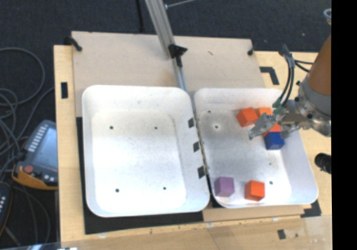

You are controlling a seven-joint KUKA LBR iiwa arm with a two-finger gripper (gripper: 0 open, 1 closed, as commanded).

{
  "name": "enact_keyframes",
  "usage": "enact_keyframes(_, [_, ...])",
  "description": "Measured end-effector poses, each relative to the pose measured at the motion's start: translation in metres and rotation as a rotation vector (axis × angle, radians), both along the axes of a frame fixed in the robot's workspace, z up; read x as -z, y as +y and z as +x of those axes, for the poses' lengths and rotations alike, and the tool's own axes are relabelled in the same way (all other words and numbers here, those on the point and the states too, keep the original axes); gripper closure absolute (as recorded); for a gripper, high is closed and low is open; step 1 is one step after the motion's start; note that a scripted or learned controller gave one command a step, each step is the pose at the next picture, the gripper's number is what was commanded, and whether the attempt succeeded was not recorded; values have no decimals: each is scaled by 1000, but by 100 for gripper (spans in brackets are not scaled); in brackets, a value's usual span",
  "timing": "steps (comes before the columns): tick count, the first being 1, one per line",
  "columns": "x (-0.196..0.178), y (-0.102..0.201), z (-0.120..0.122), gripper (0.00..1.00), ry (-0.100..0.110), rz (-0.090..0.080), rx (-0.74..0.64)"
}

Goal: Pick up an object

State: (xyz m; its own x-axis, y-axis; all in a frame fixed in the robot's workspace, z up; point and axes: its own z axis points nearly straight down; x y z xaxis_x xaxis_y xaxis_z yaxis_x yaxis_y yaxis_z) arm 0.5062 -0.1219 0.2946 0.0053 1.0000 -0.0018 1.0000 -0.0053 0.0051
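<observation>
2 cubes by tool (269, 126) | orange cube (247, 116) left, blue cube (274, 141) under | finger state unclear

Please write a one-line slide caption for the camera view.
Gripper above the right bin, near orange and blue blocks.

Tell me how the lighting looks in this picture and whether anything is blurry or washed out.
Camera view: even, soft light with faint shadows; the two white bins look bright but their specks and holes stay readable; the gripper is smeared and soft, while the purple block is sharper.
</observation>
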Motion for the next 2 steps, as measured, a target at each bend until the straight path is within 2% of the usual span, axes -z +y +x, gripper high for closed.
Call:
enact_keyframes(1, [60,-35,52,0,4,-2,-4])
enact_keyframes(2, [145,-60,109,0,7,0,-7])
